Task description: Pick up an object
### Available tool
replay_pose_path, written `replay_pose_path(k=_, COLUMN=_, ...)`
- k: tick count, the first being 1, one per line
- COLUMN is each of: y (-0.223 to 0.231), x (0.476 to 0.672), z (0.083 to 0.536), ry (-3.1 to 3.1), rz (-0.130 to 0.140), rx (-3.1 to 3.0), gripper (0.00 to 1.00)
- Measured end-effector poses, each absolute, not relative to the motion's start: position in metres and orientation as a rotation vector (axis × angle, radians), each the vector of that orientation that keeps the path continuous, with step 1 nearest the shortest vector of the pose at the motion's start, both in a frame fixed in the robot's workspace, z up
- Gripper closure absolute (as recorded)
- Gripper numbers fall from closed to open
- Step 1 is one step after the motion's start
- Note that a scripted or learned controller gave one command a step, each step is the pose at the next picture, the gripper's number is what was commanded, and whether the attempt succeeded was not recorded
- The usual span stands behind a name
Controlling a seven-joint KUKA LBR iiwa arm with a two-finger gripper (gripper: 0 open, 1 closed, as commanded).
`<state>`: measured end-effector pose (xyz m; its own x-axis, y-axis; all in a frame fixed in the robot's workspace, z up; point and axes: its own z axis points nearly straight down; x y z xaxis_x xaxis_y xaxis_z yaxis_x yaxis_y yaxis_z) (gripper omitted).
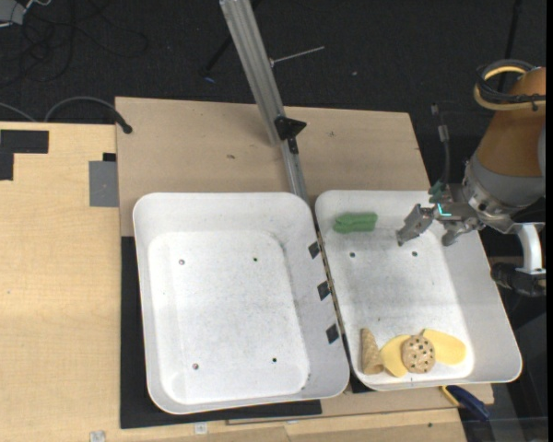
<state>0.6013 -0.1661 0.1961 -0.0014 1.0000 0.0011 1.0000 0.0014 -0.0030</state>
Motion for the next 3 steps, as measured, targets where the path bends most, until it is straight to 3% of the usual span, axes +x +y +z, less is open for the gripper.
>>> replay_pose_path(k=2, y=-0.157, x=0.604, z=0.091, ry=-2.221, rz=0.001, rx=-2.221, gripper=0.0)
replay_pose_path(k=3, y=-0.158, x=0.603, z=0.101, ry=-2.218, rz=0.002, rx=-2.221, gripper=1.0)
